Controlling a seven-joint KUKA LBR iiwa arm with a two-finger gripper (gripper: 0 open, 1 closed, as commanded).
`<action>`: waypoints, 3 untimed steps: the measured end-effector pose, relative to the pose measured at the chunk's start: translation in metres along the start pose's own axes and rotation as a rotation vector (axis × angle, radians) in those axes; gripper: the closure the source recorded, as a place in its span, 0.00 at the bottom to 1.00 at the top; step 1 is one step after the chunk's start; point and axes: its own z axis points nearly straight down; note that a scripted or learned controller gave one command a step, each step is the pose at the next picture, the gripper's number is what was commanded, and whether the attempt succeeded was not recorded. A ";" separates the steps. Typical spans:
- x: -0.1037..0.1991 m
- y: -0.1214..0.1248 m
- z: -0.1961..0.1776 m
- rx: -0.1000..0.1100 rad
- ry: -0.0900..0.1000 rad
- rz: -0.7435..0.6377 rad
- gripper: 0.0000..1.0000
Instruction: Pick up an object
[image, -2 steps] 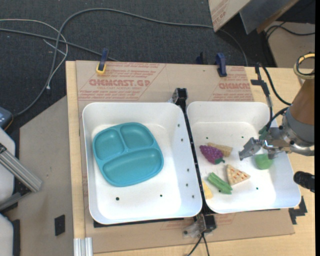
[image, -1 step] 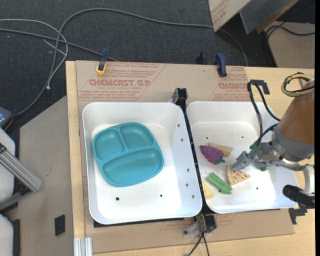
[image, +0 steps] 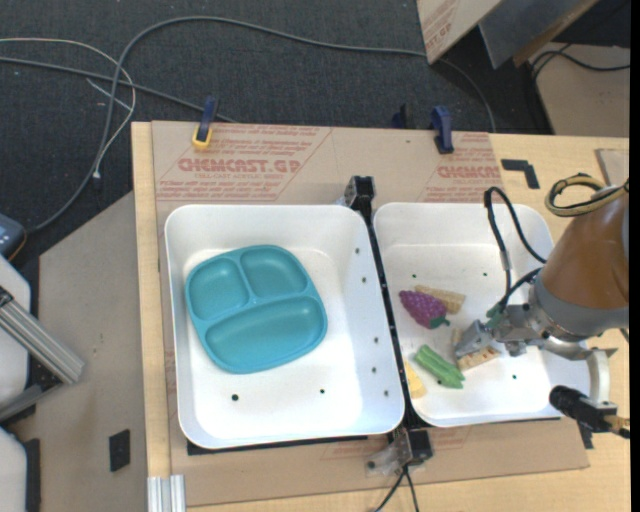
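The hand is low in the right bin, touching a tan block beside the green piece. I cannot tell how open it is.

Premises: a robotics lab or test cell. Evidence: two white bins fixed side by side on a board-covered surface, the board held by clamps, loose cables across dark carpet, cardboard boxes stacked behind the rig.
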 end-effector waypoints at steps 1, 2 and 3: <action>0.000 0.001 -0.012 -0.003 -0.001 0.000 1.00; -0.001 -0.002 -0.074 -0.008 -0.004 -0.002 1.00; -0.008 0.004 -0.122 -0.008 -0.004 -0.002 1.00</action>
